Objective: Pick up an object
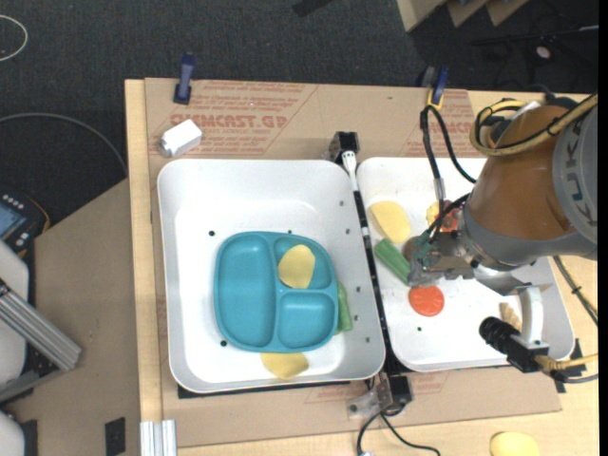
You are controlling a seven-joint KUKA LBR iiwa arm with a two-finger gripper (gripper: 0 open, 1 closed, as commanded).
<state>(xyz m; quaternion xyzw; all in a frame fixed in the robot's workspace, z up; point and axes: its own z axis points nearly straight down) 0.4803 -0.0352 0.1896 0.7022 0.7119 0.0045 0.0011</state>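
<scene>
On a cardboard-topped bench (285,112), the gripper (432,259) hangs over the right white bin (456,354); its grip state is unclear. The flat green plastic piece (390,257) looks light, stiff; pinch its narrow sides.

We note a bulky grey metal arm (570,198) with a broad glossy orange band (518,174) and black and yellow cables (446,141) looped alongside.

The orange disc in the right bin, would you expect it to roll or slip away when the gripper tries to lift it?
The orange disc looks flat and round, lying on its face, so it probably won't roll. Being low against the smooth white bin, it may slide when nudged, and offers the gripper little edge to pinch. It seems small and likely light.
</scene>
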